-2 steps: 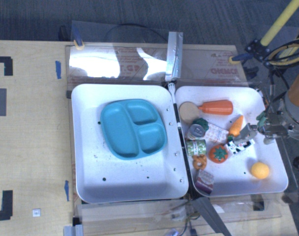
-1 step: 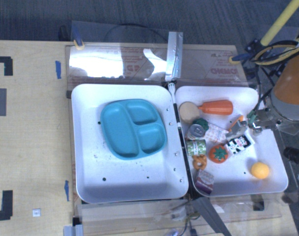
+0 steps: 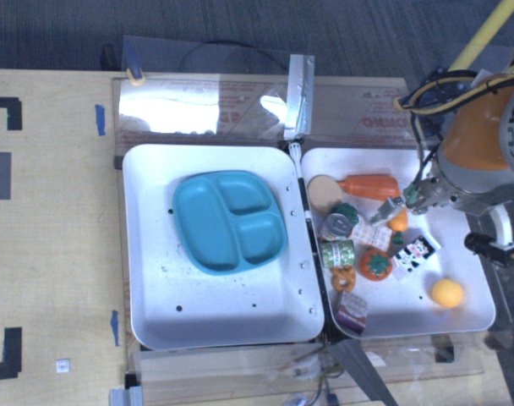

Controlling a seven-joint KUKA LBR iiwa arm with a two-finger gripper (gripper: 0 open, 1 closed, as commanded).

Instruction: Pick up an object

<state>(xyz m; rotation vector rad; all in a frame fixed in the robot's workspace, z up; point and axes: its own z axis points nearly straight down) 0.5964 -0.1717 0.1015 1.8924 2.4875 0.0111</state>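
Bright, even light; glare on the clear panel [image 3: 208, 106]; slightly soft focus.

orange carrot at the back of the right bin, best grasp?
Grip the carrot mid-body, across its narrow width, coming straight down. It lies flat, long axis left-right, with bare bin floor behind it; the tan disc crowds its left end. The pincer hangs near its right end.

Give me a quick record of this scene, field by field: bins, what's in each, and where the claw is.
left bin: holds a blue divided tray
right bin: cluttered with small items
items seen: carrot, yellow ball, tomato-like toy, small can
arm: enters from the right, over the right bin
claw: low over the clutter near the carrot
grasp: cannot tell
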